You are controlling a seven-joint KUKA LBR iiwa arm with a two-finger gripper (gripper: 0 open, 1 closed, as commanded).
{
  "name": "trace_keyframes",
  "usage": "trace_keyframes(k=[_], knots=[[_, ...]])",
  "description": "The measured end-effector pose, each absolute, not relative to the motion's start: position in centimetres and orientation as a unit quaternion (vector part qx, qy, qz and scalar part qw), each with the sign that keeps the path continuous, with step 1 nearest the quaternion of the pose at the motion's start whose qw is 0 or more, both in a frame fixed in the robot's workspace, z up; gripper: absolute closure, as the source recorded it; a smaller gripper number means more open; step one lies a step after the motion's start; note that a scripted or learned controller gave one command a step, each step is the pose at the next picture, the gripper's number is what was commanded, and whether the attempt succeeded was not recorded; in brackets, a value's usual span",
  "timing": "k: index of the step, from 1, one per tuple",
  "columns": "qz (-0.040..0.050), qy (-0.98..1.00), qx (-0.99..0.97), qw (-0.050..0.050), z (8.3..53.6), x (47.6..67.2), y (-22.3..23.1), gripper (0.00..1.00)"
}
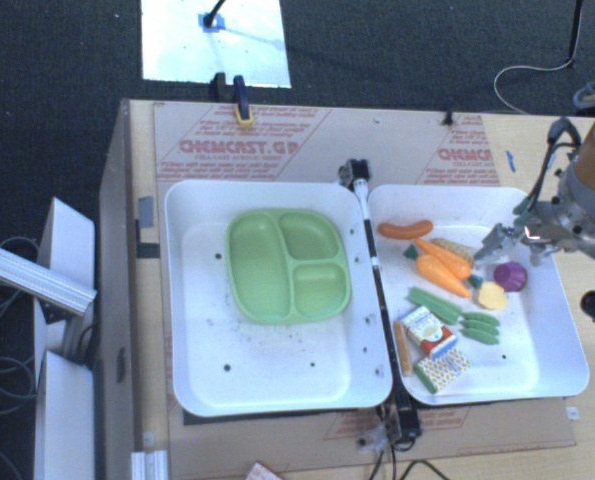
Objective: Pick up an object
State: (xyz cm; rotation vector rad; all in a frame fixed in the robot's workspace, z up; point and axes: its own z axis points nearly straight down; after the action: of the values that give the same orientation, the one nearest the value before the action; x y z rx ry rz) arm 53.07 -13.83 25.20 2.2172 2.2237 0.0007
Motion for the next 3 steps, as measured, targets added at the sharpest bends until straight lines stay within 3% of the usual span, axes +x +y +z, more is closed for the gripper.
trace_keyframes(k=[1,2,3], knots=[[-0.0003,0.707,0.707,-0.001,12.4,51.7,-13.0,0.00],[0.0006,0.709,0.706,0.000,8.4,60.0,-10.4,0.00],[0.0013,0.709,0.705,0.001,9.5,60.1,-10.5,1.00]])
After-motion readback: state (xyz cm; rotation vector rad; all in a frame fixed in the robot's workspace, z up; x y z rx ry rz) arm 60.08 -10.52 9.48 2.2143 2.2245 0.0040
